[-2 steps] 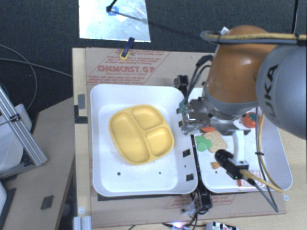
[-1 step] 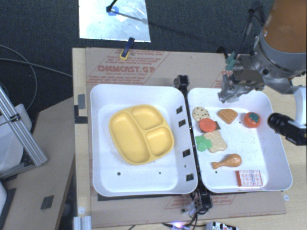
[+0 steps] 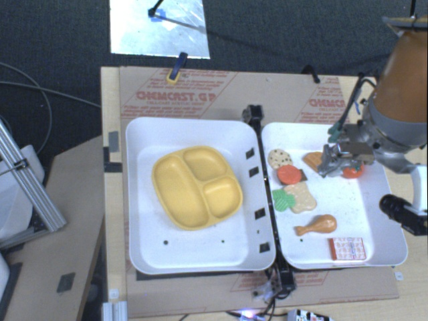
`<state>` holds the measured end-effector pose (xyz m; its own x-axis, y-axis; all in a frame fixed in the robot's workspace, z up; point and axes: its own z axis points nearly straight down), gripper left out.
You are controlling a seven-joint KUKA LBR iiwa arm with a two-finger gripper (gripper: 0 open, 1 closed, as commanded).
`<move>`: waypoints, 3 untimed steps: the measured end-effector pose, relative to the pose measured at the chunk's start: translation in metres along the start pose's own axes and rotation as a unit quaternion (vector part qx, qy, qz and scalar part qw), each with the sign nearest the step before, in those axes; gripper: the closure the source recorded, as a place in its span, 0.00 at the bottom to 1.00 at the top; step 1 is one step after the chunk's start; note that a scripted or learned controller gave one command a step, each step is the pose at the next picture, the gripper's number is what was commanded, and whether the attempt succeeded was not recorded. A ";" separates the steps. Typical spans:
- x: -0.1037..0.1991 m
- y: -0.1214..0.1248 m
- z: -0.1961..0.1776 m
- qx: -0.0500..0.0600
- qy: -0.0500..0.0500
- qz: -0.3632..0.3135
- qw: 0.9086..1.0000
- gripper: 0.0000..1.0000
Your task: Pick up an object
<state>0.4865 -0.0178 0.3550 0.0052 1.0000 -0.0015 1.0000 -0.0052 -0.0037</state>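
Gripper point(image 3: 332, 162) low over right bin point(image 3: 394, 199), near its upper middle; jaws blurred against dark body, state impossible to tell. Red item point(image 3: 352, 172) half hidden just beside gripper, shape unclear; contact with it not resolvable. Orange wedge point(image 3: 312, 160) partly tucked under gripper's left edge. Arm cut off at right frame edge.

Right bin contents, counted: one spotted cookie point(image 3: 279, 158), one red-orange disc point(image 3: 289, 174), one pale piece with green leaf point(image 3: 295, 198), one drumstick point(image 3: 318, 226), one small printed box point(image 3: 346, 248) close to lower rim. Cluster crowded toward divider side; open floor along right and upper walls.

Left bin point(image 3: 144, 146): one yellow divided tray point(image 3: 197, 186), three compartments, tilted, free margin all round.

Surface point(image 3: 221, 92) beyond bins: one small yellow-blue object point(image 3: 177, 67).
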 end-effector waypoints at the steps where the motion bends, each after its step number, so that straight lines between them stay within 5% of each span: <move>1: 0.078 0.000 0.049 -0.001 0.002 -0.008 1.000 1.00; 2: 0.122 0.000 0.026 -0.003 0.002 -0.006 1.000 1.00; 3: 0.139 -0.001 0.048 -0.001 0.001 -0.005 1.000 1.00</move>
<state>0.4864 0.1208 0.3064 -0.0057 1.0000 0.0005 1.0000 0.0057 -0.0008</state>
